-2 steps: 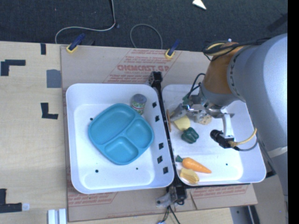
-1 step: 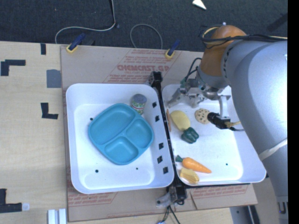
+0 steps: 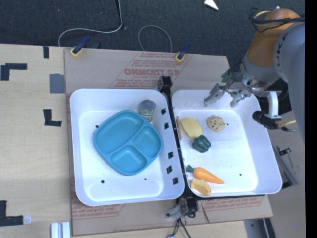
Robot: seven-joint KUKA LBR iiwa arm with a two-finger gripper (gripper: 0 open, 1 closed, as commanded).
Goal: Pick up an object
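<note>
My gripper (image 3: pixel 224 97) hangs over the far edge of the right bin (image 3: pixel 257 148), its two grey fingers spread open with nothing between them. Just below it in that bin lies a round tan cookie (image 3: pixel 215 123). A pale yellow lemon-like piece (image 3: pixel 191 127) and a dark green pepper (image 3: pixel 201 144) sit nearer the bin's left wall. An orange carrot (image 3: pixel 208 175) and a yellow corn piece (image 3: pixel 200 186) lie at the bin's near left corner.
The left bin (image 3: pixel 84 133) holds a blue divided plate (image 3: pixel 129 142) and a small grey-green tin (image 3: pixel 146 109) by its far right corner. A black divider clip strip (image 3: pixel 171 138) runs between the bins. Cables trail over the dark floor behind.
</note>
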